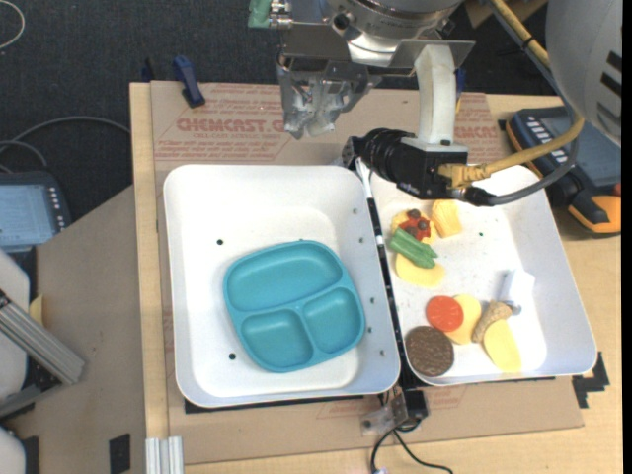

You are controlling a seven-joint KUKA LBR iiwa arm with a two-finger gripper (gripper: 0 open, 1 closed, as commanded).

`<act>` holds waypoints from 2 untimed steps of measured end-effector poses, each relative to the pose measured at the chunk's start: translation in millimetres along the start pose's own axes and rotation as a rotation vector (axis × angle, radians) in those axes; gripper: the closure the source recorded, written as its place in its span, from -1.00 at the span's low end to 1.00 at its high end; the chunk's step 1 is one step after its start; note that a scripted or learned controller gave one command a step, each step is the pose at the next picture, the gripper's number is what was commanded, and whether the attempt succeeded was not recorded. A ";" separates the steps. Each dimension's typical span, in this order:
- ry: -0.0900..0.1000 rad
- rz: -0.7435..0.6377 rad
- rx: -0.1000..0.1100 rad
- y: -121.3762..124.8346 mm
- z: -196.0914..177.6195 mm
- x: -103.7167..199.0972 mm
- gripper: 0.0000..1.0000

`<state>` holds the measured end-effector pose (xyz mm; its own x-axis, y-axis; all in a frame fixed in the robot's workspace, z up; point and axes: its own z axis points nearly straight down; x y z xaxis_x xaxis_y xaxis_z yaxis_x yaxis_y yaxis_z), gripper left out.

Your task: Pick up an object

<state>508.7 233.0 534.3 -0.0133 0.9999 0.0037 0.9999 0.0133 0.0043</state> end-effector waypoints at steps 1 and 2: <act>-0.012 0.014 0.023 -33.4 170.8 -9.0 1.00; 0.004 0.018 -0.016 -29.5 -11.8 -54.5 1.00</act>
<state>479.8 178.0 545.8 0.0044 1.0000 0.0078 0.9998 -0.0046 0.0204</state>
